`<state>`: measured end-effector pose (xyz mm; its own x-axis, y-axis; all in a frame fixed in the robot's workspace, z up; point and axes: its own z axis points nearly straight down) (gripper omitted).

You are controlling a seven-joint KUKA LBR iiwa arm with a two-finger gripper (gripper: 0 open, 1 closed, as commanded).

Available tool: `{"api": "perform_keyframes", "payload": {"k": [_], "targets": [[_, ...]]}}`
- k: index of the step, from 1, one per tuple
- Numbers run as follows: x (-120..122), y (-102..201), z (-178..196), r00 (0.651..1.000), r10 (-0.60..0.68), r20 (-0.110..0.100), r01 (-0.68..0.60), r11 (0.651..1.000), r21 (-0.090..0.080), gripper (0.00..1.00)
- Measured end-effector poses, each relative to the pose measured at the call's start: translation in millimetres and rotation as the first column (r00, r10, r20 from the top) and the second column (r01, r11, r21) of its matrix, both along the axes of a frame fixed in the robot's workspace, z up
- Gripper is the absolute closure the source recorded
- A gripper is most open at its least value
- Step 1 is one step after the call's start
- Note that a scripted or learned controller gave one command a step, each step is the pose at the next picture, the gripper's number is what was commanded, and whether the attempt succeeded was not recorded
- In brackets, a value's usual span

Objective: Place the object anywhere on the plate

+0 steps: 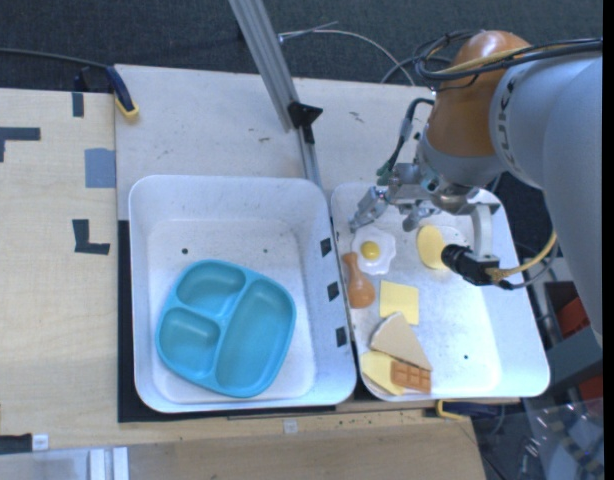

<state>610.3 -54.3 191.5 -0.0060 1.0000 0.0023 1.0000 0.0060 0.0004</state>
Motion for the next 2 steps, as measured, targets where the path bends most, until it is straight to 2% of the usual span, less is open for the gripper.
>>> {"api": "perform_keyframes", "payload": {"k": [1, 2], "targets": [[-23.5, 37.6, -3.4, 1.000, -0.001, -0.005, 0.001, 1.000, -0.001, 0.00], [4.5, -21.6, -3.2, 1.000, -0.009, 0.000, 0.009, 1.000, -0.005, 0.00]]}}
